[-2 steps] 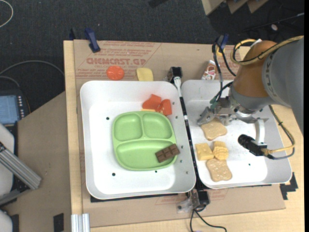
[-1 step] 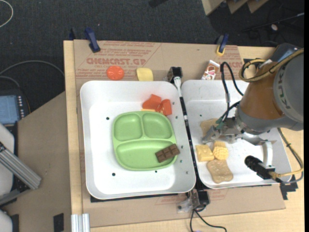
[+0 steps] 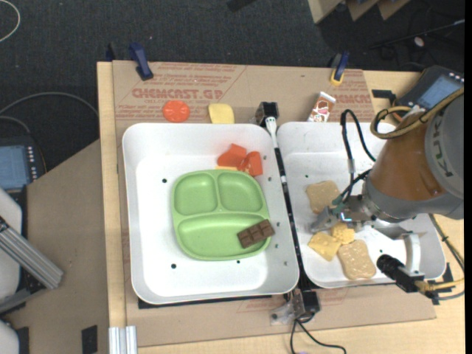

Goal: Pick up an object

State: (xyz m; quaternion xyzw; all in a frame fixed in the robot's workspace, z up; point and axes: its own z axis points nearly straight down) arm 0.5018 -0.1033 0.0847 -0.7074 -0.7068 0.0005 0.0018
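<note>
Gripper (image 3: pixel 330 216) low in R bin (image 3: pixel 428 271), over yellow cheese piece (image 3: pixel 324 244), beside cracker (image 3: pixel 322 195). Finger state: can't tell. Green tray (image 3: pixel 214 198) in L bin (image 3: pixel 147 198).

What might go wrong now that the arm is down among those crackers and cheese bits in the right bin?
1. The pincer sits amid close-packed pieces: a cracker above, cheese bits below. It may nudge them apart instead of gripping one.
2. The pieces look flat and thin, so they may slip free.
3. A black cable loops over the right bin near the arm and might snag.
</note>
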